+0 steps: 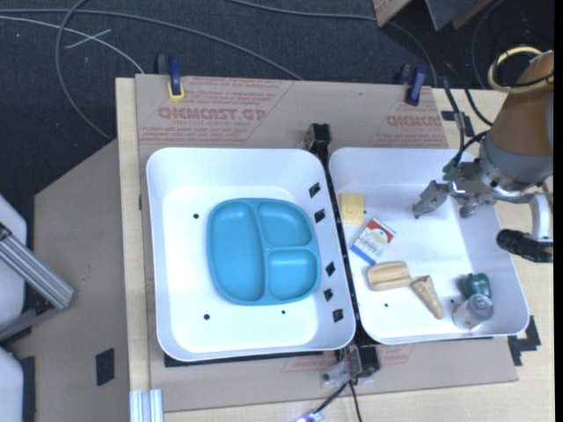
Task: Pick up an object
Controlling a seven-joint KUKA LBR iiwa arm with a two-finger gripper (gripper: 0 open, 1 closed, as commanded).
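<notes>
Two white bins sit side by side. Left bin [167, 262]: one blue divided plate [262, 250] at its centre. Right bin [413, 170]: yellow block [353, 207] near the left wall, small carton [372, 240] below it, bread roll [388, 275], wedge [428, 295], and green bottle [474, 299] in the near right corner. Gripper [450, 199] is over the far right area, fingers spread, pinching nothing.
</notes>
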